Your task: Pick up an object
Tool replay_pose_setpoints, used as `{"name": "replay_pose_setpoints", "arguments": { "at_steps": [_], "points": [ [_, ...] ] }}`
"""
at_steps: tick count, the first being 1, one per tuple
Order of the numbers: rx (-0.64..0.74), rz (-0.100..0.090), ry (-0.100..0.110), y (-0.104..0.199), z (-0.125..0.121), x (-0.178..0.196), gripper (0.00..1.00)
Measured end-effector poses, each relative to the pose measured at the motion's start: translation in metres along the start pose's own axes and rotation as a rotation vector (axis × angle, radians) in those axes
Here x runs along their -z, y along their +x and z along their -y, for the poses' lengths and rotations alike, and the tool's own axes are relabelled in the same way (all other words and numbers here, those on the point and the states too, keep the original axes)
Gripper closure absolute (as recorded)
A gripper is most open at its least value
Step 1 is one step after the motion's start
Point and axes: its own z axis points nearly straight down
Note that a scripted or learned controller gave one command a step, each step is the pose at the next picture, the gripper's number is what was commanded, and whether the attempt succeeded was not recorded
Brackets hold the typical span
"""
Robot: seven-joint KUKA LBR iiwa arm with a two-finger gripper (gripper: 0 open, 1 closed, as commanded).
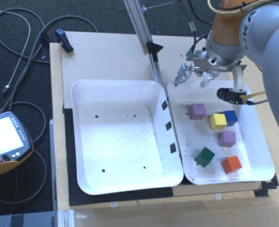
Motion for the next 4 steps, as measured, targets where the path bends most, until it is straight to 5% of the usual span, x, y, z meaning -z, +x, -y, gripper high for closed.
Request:
{"name": "replay_pose_setpoints", "arguments": {
  "at_steps": [1, 2, 3, 4],
  "points": [
    [-0.012, 0.0, 0.023, -0.078, 0.044, -0.095, 0.0],
    [-0.005, -0.001, 0.011, -0.073, 0.04, -0.079, 1.0],
    [-0.006, 0.012, 0.006, -0.058, 0.04, -0.101, 1.0],
    [0.004, -0.004, 0.006, 0.043, 0.088, -0.001, 1.0]
  ]
}}
